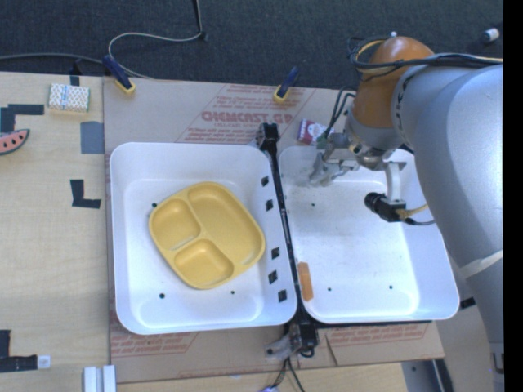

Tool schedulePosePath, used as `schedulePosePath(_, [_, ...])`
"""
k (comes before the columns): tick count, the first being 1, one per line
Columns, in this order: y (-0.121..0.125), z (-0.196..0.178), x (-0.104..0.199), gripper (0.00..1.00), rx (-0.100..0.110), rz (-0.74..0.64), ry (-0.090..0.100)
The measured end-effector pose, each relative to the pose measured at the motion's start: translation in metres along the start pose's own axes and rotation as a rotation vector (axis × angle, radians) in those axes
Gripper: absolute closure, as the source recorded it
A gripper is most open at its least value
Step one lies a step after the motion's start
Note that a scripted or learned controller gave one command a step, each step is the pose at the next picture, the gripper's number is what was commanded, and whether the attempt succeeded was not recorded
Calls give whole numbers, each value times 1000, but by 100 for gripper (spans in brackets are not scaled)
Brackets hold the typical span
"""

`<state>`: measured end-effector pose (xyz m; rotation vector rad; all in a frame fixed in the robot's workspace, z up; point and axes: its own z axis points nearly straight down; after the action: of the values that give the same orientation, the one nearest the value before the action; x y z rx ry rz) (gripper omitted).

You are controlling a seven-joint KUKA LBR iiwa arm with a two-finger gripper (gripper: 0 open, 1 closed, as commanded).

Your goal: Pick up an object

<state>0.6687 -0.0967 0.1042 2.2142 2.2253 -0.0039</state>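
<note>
Reaches in from the bench's (49,219) right edge and bends down into the right bin (425,300), jaws low over its far left corner, close to the divider. Too blurred and too much seen from above to say how far apart the jaws stand; cannot tell, and nothing visible between them.

Two candidates for the pick. In the left bin (122,243), a yellow divided tray (206,233), lying flat and skewed near the middle, well apart from the jaws. In the right bin, a small orange piece (304,280) tucked against the left wall toward the near corner, likely lodged there because the floor meets the wall.

Nothing apparent on the white floor right under the jaws, so probably a descent onto bare plastic. Judged as an attempt not likely to yield much from that corner. Beyond the bin's far edge, on the cardboard, a small red wrapper (309,129) — outside the wall, so out of play.

Next sensible move: lift clear and shift toward the near left wall for the orange piece, minding the wall, which leaves little room on that side.
</note>
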Motion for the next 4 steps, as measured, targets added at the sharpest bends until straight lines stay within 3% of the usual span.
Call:
schedulePosePath(2, [0, -19, 1, 100, 2, -2, -1])
schedulePosePath(3, [0, -19, 0, 0, 2, -2, -2])
schedulePosePath(4, [0, 19, 2, 0, 0, 3, 1])
